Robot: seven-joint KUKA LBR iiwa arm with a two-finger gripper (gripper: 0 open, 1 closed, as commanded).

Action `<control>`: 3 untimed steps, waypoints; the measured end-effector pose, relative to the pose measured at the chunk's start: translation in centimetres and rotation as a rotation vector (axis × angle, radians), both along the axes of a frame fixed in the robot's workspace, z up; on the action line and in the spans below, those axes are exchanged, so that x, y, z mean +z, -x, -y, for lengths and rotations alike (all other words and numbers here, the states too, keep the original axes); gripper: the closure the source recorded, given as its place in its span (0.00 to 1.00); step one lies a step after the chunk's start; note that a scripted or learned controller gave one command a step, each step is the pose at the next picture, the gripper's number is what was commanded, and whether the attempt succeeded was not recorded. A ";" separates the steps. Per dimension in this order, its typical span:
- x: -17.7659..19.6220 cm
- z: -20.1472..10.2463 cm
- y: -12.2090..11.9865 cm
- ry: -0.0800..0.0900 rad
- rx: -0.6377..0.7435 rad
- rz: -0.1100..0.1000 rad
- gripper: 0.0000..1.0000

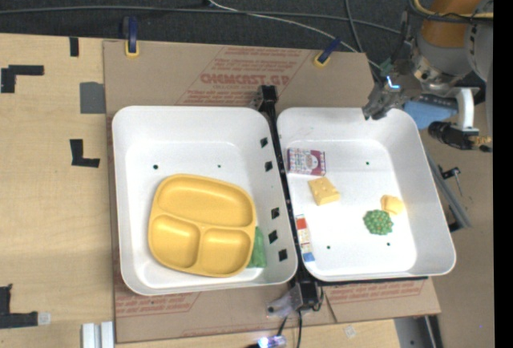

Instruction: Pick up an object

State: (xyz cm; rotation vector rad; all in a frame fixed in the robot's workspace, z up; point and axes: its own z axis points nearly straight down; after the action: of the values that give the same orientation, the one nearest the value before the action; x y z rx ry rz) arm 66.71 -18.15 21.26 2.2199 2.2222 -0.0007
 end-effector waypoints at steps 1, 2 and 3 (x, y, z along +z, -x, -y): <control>0.7 -4.3 2.2 -0.001 0.003 -0.001 1.00; 0.4 -10.3 3.3 -0.003 0.005 -0.003 1.00; 0.3 -14.5 4.6 -0.002 0.004 -0.003 1.00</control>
State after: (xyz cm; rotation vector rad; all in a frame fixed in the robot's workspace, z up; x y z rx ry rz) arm 62.12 -3.65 21.54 2.2181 2.2291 -0.0016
